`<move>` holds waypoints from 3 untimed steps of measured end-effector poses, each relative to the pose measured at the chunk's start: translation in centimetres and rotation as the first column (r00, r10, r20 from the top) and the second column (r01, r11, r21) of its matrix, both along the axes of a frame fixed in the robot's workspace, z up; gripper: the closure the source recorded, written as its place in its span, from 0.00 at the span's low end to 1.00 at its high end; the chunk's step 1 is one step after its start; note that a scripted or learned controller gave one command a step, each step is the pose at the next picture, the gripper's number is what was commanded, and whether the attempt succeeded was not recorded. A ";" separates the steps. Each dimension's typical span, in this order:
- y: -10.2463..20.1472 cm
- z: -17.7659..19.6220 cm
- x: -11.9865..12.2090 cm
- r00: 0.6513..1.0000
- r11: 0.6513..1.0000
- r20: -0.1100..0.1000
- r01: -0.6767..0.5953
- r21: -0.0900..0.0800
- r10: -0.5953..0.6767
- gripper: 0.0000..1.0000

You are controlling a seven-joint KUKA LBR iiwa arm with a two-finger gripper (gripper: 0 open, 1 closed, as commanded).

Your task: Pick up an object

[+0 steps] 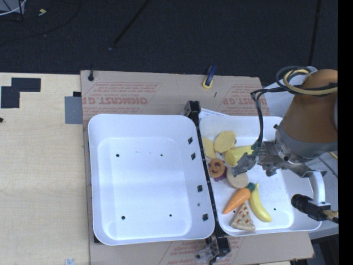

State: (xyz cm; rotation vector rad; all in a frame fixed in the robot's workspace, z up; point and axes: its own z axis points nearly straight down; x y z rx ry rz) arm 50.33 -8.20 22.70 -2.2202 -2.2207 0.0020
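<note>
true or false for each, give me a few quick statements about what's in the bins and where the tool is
1. The carrot lies in the right bin. True.
2. The banana lies in the left bin. False: it lies in the right bin, beside the carrot.
3. The tool is over the right bin, among the toy food. True.
4. The pizza slice sits at the far edge of the right bin. False: it is near the front edge, below the carrot.
</note>
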 end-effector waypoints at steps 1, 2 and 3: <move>-0.8 -9.2 3.2 1.000 1.000 -0.008 -0.001 0.001 0.001 0.00; -0.9 -14.0 8.0 1.000 1.000 0.001 -0.001 0.003 0.001 0.00; -0.4 -13.7 12.2 1.000 1.000 -0.005 0.002 -0.003 -0.002 0.00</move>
